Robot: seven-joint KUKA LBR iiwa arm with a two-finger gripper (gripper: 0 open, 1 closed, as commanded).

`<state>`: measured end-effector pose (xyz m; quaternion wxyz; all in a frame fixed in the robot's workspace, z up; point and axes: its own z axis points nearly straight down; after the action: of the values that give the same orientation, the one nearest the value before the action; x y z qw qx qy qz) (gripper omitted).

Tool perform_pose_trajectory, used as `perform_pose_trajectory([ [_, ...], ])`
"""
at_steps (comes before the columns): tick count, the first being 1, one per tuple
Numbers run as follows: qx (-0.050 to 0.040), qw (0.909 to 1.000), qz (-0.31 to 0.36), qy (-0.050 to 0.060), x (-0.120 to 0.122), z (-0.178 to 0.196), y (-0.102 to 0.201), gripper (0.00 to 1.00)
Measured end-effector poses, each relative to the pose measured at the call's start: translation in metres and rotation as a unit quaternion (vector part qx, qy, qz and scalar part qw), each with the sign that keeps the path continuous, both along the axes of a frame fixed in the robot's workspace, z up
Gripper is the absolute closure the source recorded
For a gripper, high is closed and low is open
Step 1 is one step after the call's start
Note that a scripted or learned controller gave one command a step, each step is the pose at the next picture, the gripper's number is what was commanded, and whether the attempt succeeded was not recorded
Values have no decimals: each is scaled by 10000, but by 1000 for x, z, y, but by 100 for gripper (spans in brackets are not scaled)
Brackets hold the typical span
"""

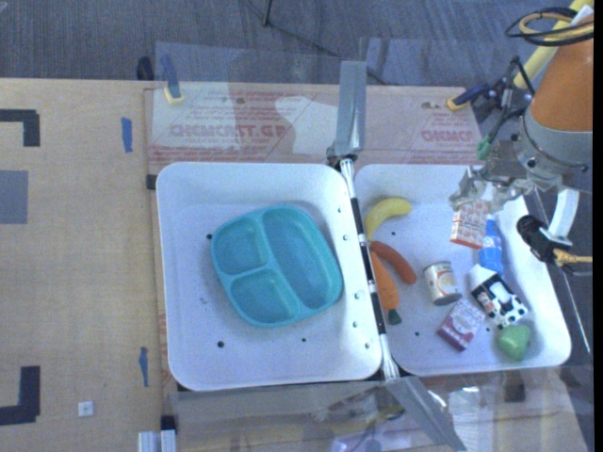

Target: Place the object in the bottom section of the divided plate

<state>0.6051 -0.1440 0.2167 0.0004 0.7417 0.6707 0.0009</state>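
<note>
Plate (275,264): teal, divided in three, lying flat near the middle of the left bin (188,205), left of centre in the frame. Two small sections on its left side, one above the other, and one large section along its right; bottom section toward the lower left of the plate, nearest the frame's lower edge.

To the right, across the seam between the two bins: right bin (415,351), holding a scatter of small things. Banana (388,213) at its upper left, close to the seam. Below that, a red sausage (394,262) lying at a slant, and just beside it an orange carrot (384,288) pointing down along the seam, apparently touching the sausage. Small can (439,282) near the bin's middle. Pink packet (460,326) below the can. Red and white packet (471,226) in the upper right part, with a blue and white bottle (490,252) just beside it on the right. Black and white toy (499,299) below the bottle, and a green ball (514,342) in the lower right corner, touching or nearly touching the toy.

Gripper (482,192): at the upper right of the frame, over the upper right part of the right bin, directly above the red and white packet, well apart from the plate. Open or closed: cannot tell. Contact with the packet: cannot tell.
</note>
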Motion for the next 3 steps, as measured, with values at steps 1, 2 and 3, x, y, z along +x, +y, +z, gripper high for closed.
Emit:
perform_pose_trajectory([
  [1, -7, 9966, 818, -4, 8, 19, 97, 100],
  [2, -1, 9838, 1795, 12, -24, 21, 157, 100],
  [3, -2, 9880, 1545, 15, -18, -3, 232, 100],
])
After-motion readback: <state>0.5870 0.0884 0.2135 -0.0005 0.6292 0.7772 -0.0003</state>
